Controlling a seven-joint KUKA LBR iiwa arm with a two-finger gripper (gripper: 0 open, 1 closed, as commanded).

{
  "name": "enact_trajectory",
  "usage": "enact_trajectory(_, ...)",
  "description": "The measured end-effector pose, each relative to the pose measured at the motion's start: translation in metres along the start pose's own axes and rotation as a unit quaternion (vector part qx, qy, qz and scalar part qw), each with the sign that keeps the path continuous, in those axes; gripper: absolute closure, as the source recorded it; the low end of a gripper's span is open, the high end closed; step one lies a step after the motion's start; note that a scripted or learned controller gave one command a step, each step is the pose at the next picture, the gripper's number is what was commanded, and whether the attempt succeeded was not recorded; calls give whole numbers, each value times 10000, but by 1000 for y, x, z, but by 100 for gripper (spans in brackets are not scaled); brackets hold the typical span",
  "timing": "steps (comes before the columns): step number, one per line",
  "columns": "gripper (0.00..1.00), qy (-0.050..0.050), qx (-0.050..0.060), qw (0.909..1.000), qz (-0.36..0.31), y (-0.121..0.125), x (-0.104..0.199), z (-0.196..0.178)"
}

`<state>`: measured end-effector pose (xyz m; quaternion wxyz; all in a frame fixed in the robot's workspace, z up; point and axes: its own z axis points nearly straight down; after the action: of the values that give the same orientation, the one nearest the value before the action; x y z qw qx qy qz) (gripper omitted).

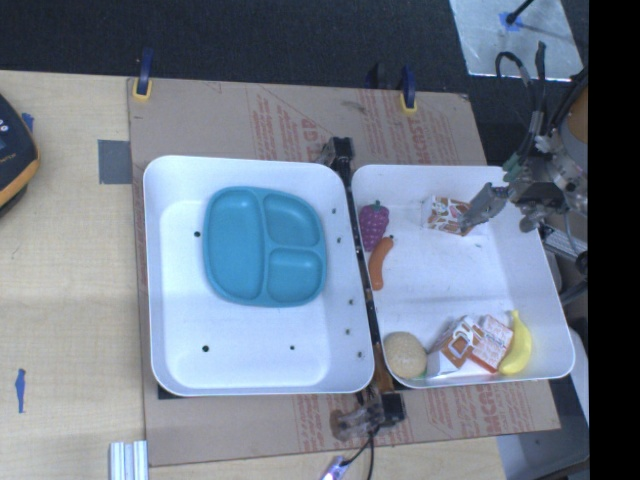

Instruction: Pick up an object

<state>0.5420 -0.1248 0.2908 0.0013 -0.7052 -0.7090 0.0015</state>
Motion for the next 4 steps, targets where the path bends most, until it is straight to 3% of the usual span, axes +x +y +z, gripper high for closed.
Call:
enact_trajectory(1,0,-7,8,10000,-5,73,37,87)
enact_trajectory(2,0,-37,-88,10000,-1,116,28,180)
enact_trajectory(3,0,-17,-88,10000,-3,93,-27,183)
enact_trajectory(4,0,2,-16,10000,10,115,-31,167)
